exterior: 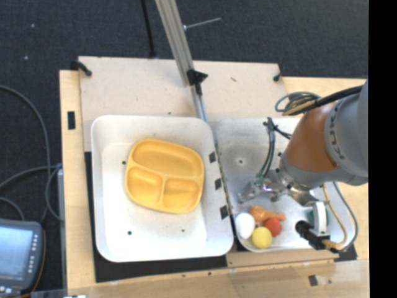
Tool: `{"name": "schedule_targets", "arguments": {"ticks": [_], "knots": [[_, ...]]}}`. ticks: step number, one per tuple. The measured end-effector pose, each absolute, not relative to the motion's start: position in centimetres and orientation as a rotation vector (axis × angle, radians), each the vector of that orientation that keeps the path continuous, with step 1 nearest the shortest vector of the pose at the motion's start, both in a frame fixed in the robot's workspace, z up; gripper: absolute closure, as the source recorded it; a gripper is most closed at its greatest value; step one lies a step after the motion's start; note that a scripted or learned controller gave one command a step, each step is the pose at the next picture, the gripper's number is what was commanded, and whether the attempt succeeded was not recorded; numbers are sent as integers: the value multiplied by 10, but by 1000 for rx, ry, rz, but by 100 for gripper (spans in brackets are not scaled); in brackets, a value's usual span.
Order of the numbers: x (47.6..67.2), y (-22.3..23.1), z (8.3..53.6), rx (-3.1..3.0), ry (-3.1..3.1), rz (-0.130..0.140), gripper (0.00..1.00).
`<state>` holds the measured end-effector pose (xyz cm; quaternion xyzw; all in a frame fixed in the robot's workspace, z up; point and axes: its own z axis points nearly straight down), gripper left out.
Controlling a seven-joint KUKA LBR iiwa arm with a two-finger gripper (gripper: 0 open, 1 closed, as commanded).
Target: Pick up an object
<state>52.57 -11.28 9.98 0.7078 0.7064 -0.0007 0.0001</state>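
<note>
from the one camera above the counter (155, 98), the arm (322, 144) reaches in from the right and hangs over the right bin (239, 141), its orange band just above the wrist and the claw (268, 188) low over the bin's middle, metal fingers pointing left toward a bare patch of floor. the things worth picking sit in a tight cluster at the near edge of that bin: a white egg-shaped piece (245, 225), a yellow ball (262, 238) touching it, a red ball (273, 226) just beside, and an orange piece (263, 214) lying across the top of them. the claw is just far of that cluster and nothing sits between its fingers that i can see; whether it is released or clenched i cannot tell from here. to do this well, i'd judge it should come down on the orange piece or the white one, which lie at the edges of the heap, with the fingers straddling one thing only, since the pieces touch and a wide grab would likely push them against the bin wall. the left bin (111, 228) holds a yellow divided tray (165, 175), well apart from the arm. the wrist covers much of the right bin's right side, cables blur the fingertips, and a dark fitting (305, 230) near the corner is hard to name.
</note>
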Motion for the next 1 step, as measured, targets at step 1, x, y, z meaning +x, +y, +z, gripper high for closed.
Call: {"name": "schedule_targets", "arguments": {"ticks": [1], "knots": [[527, -114, 112, 2227, 2211, 4, 100]]}}
